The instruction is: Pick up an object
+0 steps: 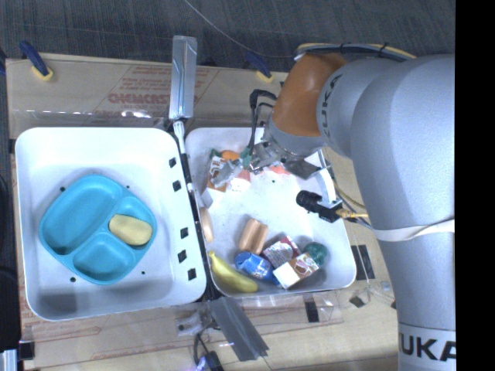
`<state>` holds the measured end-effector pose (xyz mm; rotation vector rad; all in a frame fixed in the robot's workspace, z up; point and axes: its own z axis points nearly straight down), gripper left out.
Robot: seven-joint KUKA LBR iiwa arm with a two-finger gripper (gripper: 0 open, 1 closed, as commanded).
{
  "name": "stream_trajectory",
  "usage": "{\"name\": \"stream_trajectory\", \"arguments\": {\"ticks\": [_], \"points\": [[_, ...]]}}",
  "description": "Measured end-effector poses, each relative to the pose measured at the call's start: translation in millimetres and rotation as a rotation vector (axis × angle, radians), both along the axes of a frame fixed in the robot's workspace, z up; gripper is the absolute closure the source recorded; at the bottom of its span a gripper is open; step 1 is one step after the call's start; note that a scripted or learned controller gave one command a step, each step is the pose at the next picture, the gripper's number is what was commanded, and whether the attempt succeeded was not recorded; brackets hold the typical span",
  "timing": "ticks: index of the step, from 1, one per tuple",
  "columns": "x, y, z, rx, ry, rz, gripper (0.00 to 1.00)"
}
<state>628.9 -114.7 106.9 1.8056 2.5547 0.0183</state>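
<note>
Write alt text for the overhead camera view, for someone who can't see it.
A grey robot arm reaches down into the right bin, cluttered with a banana and small packages. The left bin holds a blue divided plate carrying a yellow lump.

1. The bench (93,83) is topped with brown cardboard printed in red, running under both bins.
2. The left white bin (46,153) sits on it, touching the right white bin (267,207) along a shared edge.
3. Blue clamps (36,60) grip the cardboard's far edge.
4. A grey metal bar (183,76) stands at the far end of the seam between the bins.
</note>
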Motion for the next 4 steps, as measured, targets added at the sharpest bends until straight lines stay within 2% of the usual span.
{"name": "stream_trajectory", "arguments": {"ticks": [1,2,3,4], "points": [[35.3,11.7,-0.3,-0.007,-0.007,-0.058,0.0],[39.8,12.2,16.2,-0.008,-0.023,-0.052,1.0],[39.2,12.4,15.1,-0.008,-0.021,-0.052,0.0],[-11.1,17.3,-15.1,-0.003,0.017,-0.02,0.0]]}}
